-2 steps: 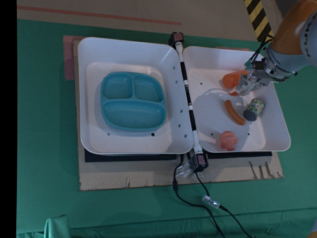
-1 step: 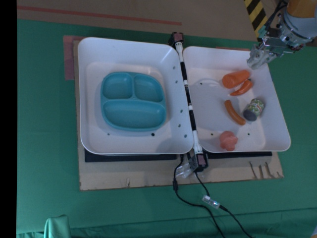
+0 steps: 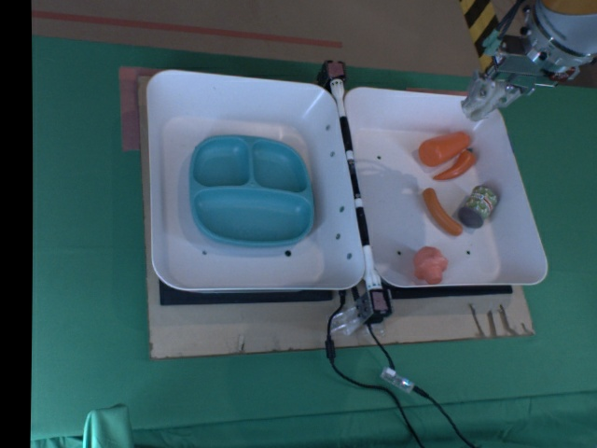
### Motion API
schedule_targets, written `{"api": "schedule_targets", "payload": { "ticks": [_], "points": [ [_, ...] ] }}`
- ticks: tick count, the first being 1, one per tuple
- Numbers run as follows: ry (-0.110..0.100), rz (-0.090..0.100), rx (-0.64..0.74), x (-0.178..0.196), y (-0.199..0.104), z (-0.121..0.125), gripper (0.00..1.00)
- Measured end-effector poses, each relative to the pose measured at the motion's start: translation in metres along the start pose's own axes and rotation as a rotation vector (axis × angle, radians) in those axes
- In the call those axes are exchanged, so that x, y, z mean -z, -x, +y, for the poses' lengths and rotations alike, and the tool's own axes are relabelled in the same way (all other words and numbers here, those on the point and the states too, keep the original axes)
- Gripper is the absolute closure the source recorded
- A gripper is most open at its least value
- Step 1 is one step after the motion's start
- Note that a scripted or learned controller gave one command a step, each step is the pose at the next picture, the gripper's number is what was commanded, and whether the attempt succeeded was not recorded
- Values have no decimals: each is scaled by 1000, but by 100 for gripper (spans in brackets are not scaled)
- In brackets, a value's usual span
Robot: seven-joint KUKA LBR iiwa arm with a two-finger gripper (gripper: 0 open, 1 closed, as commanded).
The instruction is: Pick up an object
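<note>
Two white bins side by side on counter; left bin holds teal divided plate. Right bin holds orange carrot, red pepper, sausage, small can, pink lump. End effector over bin's far right corner, nothing between fingers, open or closed cannot tell; carrot nearest, just below-left, apart

Teal divided plate in the white left bin; orange carrot, pink lump, green cloth, yellow-black hazard stripes upper right.
</note>
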State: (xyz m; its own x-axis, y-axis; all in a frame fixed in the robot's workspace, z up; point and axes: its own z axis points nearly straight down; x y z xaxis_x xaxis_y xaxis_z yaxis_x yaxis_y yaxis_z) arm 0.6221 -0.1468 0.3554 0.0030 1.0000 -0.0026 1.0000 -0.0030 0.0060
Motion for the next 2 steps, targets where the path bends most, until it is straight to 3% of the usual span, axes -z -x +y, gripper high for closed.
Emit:
{"api": "schedule_targets", "payload": {
  "ticks": [1,2],
  "points": [
    [-2,0,-1,-70,-21,-29,100],
    [-3,-1,-1,-129,18,1,100]
  ]
}}
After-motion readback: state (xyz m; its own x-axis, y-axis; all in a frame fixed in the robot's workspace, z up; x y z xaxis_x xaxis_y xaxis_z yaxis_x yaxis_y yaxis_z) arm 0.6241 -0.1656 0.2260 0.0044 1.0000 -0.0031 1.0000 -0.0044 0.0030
